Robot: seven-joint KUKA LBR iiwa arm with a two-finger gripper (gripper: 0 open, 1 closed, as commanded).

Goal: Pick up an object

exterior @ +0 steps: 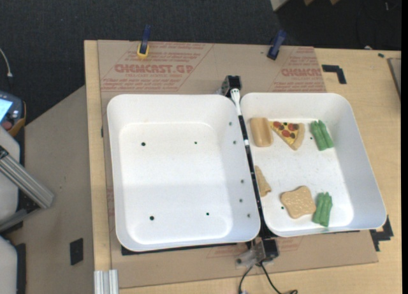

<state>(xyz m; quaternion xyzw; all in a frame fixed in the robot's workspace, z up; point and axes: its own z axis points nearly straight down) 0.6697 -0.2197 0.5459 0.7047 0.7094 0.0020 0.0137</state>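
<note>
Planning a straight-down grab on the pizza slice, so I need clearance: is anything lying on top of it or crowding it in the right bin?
Nothing visible covers the pizza slice. It lies flat in the right bin, open from above. The bread roll sits close on its left, and a green bean bundle lies apart on its right.

Bright, even light falls from overhead; the left bin (172,171) shows a soft shadow band across its floor, the picture slightly soft, no harsh glare.
</note>
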